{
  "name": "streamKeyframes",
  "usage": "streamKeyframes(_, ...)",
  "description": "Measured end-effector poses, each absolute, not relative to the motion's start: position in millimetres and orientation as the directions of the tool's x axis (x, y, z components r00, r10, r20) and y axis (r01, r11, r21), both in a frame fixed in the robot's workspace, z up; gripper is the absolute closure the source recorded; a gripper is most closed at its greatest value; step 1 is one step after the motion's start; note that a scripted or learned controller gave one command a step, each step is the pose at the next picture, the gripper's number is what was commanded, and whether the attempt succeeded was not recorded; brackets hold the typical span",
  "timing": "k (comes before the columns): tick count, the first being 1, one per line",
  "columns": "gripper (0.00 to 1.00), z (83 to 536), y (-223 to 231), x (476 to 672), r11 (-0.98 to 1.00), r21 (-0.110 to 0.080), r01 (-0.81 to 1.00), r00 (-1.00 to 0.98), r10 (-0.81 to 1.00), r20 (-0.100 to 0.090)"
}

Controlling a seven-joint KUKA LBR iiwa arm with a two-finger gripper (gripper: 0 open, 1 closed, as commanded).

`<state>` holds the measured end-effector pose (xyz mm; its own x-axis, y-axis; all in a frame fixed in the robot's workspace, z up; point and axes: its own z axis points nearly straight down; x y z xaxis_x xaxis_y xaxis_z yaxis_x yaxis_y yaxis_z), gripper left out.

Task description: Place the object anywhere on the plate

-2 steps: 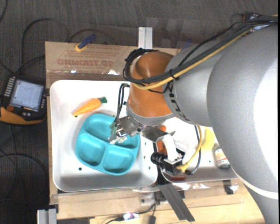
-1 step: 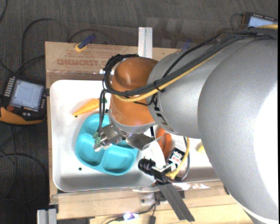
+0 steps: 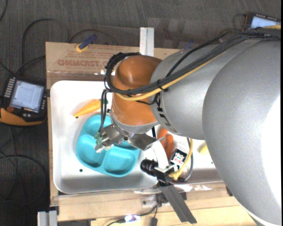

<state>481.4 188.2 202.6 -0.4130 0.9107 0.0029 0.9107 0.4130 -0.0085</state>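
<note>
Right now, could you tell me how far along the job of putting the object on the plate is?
Done: the gripper is over the blue plate in the left bin. In hand: I cannot tell. Left: an orange object lies beside the plate, not on it.

Off to the side, gear on the floor.
A teach pendant point(image 3: 22, 100) sits left on dark carpet; cardboard sheet point(image 3: 80, 60) behind the bin, blue clip point(image 3: 86, 42) on it.
</note>
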Motion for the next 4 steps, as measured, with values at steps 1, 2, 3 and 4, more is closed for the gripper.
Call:
streamKeyframes(1, 1.0, 161, 222, 482.5, 0.512, -0.006, 0.859, -0.512, 0.859, 0.001)
streamKeyframes(2, 0.0, 161, 222, 482.5, 0.512, -0.006, 0.859, -0.512, 0.859, 0.001)
streamKeyframes(3, 0.0, 235, 167, 555.5, 0.469, -0.002, 0.883, -0.469, 0.883, -0.004)
streamKeyframes(4, 1.0, 243, 167, 555.4, 0.469, -0.005, 0.883, -0.469, 0.883, -0.006)
